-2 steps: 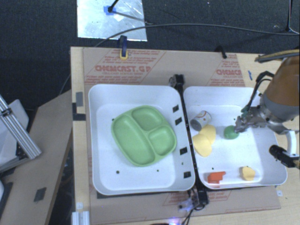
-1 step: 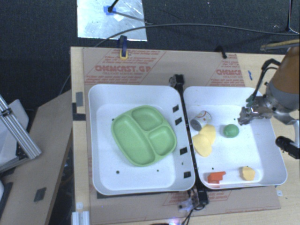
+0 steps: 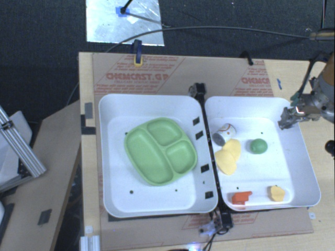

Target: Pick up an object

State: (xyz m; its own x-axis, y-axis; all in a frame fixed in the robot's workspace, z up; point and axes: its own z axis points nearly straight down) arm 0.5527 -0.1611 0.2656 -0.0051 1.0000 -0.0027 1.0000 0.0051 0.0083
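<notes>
The right bin (image 3: 301, 156) holds several small objects: a green ball (image 3: 258, 146), a floppy yellow piece (image 3: 229, 157), a small white and grey cup on its side (image 3: 222, 135), an orange block (image 3: 241, 196) and a small yellow chunk (image 3: 277, 193). My gripper (image 3: 287, 120) hangs over the right bin's far right corner, above and to the right of the green ball. Nothing shows between its tips.
The left bin (image 3: 112, 140) holds a green divided plate (image 3: 160, 150). A black divider with clips (image 3: 205, 140) runs between the two bins. Cardboard (image 3: 157, 72) lies under both bins. A cable arcs across the back.
</notes>
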